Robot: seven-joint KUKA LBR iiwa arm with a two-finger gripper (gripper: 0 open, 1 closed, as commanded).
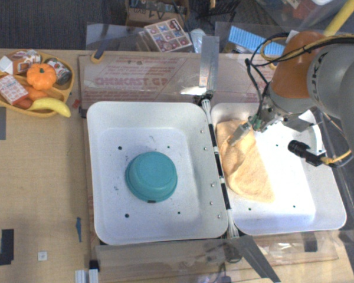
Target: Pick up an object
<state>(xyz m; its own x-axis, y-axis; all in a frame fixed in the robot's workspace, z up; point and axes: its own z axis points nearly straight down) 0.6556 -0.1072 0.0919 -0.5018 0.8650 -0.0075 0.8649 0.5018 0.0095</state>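
A teal bowl [151,176] lies upside down in the middle of the left bin [106,128]. A tan cloth [248,167] is crumpled along the left side of the right bin [307,205]. My gripper [245,132] is low over the cloth's upper edge, near the back left of the right bin, and looks to be touching the fabric. The grey arm with its orange band [298,58] comes in from the upper right.
A black cylindrical piece [301,150] on a cable hangs over the right bin beside the wrist. A yellow dish of toy food [32,84] with a banana and a pumpkin sits at the bench's far left. Cardboard and boxes lie behind the bins.
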